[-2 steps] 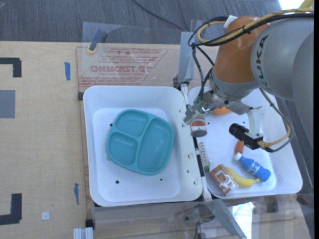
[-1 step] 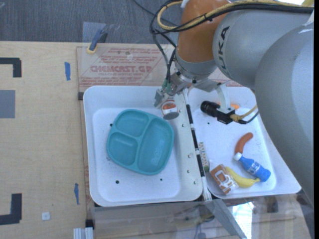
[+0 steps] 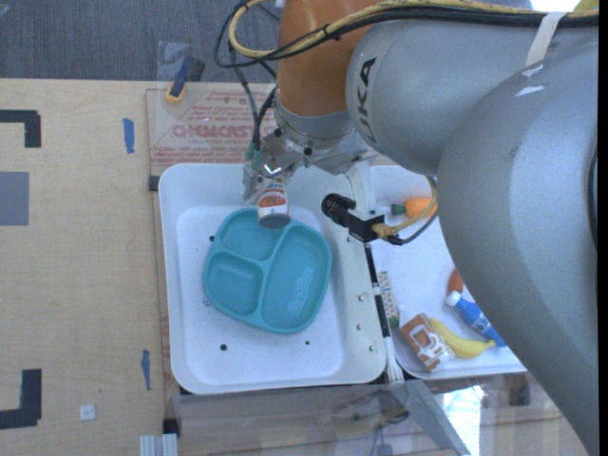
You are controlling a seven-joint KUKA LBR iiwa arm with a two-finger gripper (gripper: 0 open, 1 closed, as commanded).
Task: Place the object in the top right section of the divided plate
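We are looking down on two white bins. The arm [image 3: 446,112] is reaching in from the right and is covering much of the right bin [image 3: 418,255].

The gripper [image 3: 264,174] is hanging over the far edge of the left bin [image 3: 190,350], just above the far rim of the plate [image 3: 268,270]. We are seeing a small bottle [image 3: 273,203], with a red-orange label and a grey end, directly below the fingers. Its upper end is sitting between the fingertips, and its lower end is pointing down at the plate. On this evidence we are recording the jaws as closed around the bottle.

The bottle is hanging at the plate's far rim, over the boundary between the small far compartment and the large right compartment. We cannot tell whether it is touching the plate.

The blue plate is lying flat near the middle of the left bin, tilted in plan, with three sections visible.

In the right bin we are noting a banana [image 3: 459,339], a brown packet [image 3: 423,340] just beside it, a blue-and-white tube [image 3: 472,315] and an orange item [image 3: 416,204] near the arm's cable.
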